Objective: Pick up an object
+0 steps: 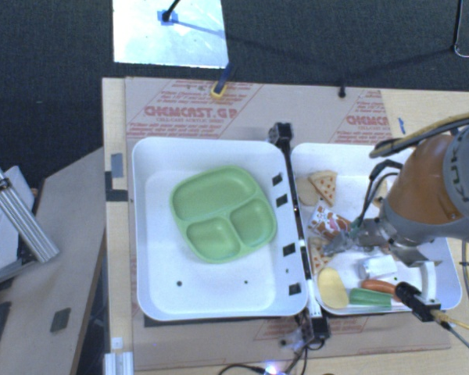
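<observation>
The right bin holds several small items. A tan pizza-slice toy lies at its back left. Below that is a red and white packet. At the front lie a yellow piece, a green and orange piece and a white block. My gripper is down low in this bin, right beside the packet's lower edge and above the yellow piece. The grey arm with its orange band covers the bin's right half.
In the left bin lies a green divided plate. A black divider with clips runs between the bins. Cardboard lies under both, and a cable trails at the front right.
</observation>
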Controlling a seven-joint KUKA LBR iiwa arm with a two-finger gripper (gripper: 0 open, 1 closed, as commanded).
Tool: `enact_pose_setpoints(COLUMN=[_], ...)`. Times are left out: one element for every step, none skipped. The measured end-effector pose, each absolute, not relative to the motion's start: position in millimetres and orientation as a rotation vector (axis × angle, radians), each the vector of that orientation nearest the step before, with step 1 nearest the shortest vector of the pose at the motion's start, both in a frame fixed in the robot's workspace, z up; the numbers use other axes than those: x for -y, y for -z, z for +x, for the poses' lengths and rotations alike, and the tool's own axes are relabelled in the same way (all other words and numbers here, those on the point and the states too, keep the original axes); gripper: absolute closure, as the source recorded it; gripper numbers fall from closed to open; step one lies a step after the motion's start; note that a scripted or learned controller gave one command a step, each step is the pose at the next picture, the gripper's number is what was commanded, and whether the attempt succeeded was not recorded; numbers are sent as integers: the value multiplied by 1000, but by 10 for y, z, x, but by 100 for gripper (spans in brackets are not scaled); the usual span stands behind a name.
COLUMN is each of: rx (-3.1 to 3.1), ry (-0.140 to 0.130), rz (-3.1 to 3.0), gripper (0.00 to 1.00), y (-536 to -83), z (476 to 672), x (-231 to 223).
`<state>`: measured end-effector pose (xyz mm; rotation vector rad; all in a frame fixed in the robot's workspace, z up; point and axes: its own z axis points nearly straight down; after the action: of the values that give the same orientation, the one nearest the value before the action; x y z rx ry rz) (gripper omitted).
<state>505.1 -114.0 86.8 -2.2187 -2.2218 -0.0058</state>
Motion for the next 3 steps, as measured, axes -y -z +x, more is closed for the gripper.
enact_pose_setpoints(rx=[2227,2229,2231], ry=[16,5,6], rz=[-2222,-2220,-2221], gripper=[100,100,100], y=[-999,-1442,-2071], z=[5081,5087,5148], x=[1133,1081,1083])
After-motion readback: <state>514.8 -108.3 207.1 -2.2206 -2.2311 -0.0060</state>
